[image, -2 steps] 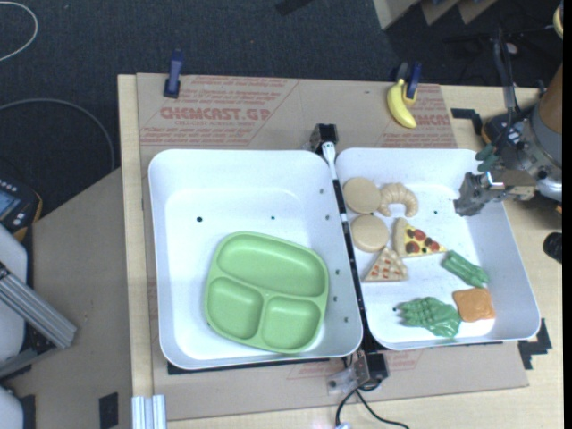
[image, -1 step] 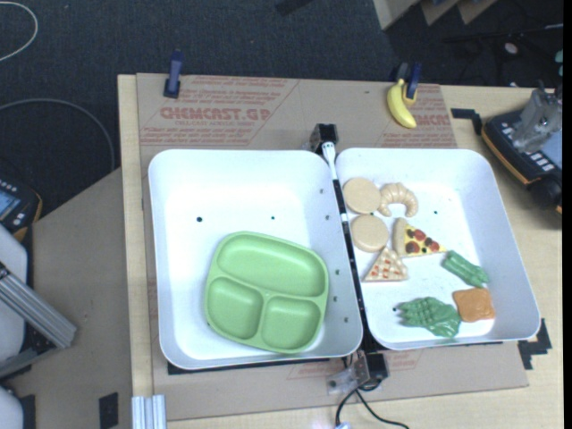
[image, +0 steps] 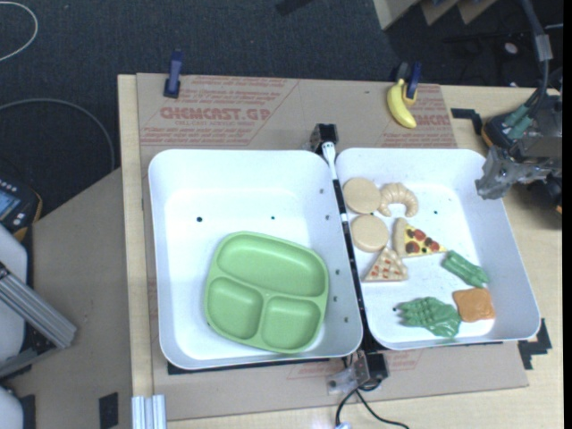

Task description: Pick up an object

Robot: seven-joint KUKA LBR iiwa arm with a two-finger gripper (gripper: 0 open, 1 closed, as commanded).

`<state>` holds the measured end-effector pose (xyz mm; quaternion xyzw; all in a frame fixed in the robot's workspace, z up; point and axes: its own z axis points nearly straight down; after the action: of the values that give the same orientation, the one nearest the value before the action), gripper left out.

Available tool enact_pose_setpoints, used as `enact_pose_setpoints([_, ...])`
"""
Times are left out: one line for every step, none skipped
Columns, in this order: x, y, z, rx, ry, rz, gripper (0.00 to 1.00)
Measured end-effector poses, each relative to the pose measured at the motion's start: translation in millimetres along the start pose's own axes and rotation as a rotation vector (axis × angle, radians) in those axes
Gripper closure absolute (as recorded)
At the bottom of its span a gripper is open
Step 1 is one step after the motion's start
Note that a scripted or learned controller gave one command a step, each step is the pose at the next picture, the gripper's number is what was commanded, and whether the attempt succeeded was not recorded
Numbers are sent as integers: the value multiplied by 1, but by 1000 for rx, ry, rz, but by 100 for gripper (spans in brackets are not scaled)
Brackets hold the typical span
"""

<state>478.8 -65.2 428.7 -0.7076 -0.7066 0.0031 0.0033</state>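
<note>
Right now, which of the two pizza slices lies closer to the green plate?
The paler pizza slice, lying lower-left beside the bins' divide; the pepperoni slice sits farther from the green plate.

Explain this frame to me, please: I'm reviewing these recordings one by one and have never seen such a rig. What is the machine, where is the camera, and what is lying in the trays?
One fixed camera looks down at a slant on a bench with two shallow white bins. The left bin holds a green divided plate. The right bin holds toy food: two round cookies, a croissant, two pizza slices, two leafy green pieces and an orange piece. A toy banana lies on the board behind the bins. The machine is a robot arm reaching in from the right; its gripper hangs at the right bin's far right rim. Nothing is seen between its fingers, and whether they are open is unclear.
</note>
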Motion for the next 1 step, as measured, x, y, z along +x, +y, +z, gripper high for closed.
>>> enact_pose_setpoints([-2,0,70,-1,0,0,100])
